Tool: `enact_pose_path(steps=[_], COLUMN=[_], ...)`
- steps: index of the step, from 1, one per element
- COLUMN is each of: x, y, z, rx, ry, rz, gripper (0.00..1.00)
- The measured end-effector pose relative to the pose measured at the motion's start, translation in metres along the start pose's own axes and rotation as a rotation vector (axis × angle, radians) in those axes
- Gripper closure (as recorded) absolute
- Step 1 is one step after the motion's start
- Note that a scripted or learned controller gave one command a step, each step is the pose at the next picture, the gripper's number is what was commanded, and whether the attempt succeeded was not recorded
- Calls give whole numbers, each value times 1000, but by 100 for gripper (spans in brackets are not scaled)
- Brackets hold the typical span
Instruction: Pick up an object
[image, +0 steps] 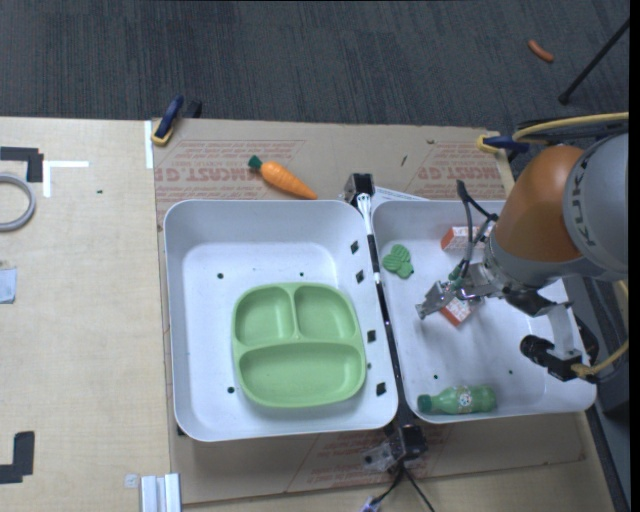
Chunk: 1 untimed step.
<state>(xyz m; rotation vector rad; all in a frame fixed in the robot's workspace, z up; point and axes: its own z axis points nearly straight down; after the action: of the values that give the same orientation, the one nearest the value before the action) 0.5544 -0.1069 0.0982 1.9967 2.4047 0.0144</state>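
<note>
Gripper sits low in the right bin with its fingers closed around a small red-and-white carton, so a slow, straight lift should keep that light carton from slipping free.

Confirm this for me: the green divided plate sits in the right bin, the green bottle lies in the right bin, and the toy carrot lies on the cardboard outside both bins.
One detail is wrong. The camera view shows the green divided plate in the left bin, not the right one. The rest holds: the green bottle lies in the right bin, and the toy carrot lies on the cardboard outside both bins.
</note>
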Motion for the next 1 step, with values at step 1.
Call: enact_pose_path(steps=[1], x=[-3], y=[1], z=[-10], rx=[-2], ry=[-5], rz=[4], gripper=[100])
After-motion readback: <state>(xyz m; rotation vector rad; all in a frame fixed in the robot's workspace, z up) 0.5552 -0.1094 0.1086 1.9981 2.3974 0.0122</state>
